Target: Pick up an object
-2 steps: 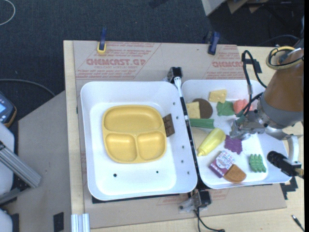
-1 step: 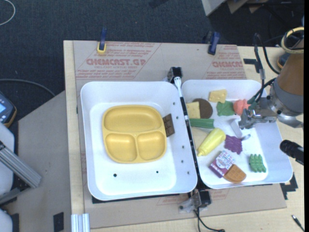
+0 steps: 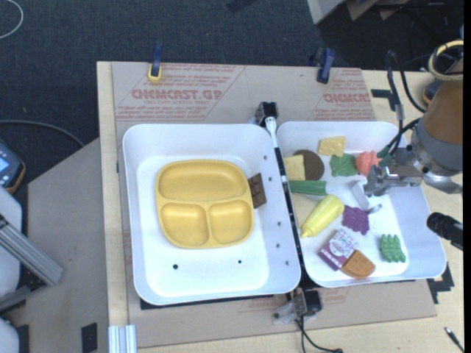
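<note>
Nearest the lens, at the bottom of the right bin (image 3: 434, 259), lay a brown wedge-shaped toy (image 3: 359, 265) touching a small printed packet (image 3: 338, 246), with a green ridged piece (image 3: 392, 248) just to their right; above them sat a purple toy (image 3: 356, 218) and a yellow corn-like toy (image 3: 321, 216); higher still a green stick (image 3: 307, 187), a yellow block (image 3: 295, 168) against a dark brown round (image 3: 312, 165), a pale yellow slab (image 3: 332, 145), a green leafy toy (image 3: 343, 165) and an orange piece (image 3: 366, 161). The gripper (image 3: 370, 194) hung low in the middle of that bin, just above the purple toy in the frame, reaching in from the right edge; whether its fingers were spread or closed could not be told, and nothing could be seen held. The purple toy looked the likeliest target; to take it well, the gripper would probably need to centre over it and descend squarely, since the corn-like toy lay close on its left and the packet just below, and either could be nudged or caught. The left bin (image 3: 140, 197) held a yellow divided plate (image 3: 204, 201) with a small brown block (image 3: 257, 190) at the plate's right rim, well apart from the gripper; a black clip (image 3: 267, 112) sat at the top of the seam between the bins; two blue clamps (image 3: 155, 59) held the board's upper edge.
</note>
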You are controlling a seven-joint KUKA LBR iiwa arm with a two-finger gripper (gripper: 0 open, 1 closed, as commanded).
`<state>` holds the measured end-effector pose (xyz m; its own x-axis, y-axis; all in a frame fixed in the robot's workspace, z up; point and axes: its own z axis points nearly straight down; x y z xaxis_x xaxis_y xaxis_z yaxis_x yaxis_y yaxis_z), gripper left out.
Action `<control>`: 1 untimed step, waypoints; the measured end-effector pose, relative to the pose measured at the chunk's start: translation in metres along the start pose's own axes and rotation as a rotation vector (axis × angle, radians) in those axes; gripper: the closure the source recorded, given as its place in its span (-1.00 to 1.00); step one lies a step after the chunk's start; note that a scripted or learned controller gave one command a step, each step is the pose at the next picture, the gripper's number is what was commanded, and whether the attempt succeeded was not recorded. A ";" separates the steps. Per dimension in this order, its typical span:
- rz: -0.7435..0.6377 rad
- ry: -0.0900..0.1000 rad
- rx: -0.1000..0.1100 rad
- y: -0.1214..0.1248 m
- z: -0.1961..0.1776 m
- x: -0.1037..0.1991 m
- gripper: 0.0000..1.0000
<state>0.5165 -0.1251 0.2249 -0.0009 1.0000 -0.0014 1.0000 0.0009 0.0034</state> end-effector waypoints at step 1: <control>-0.005 0.001 -0.002 0.035 -0.002 0.038 1.00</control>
<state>0.5513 -0.0875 0.2266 -0.0056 1.0000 0.0000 1.0000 0.0056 0.0049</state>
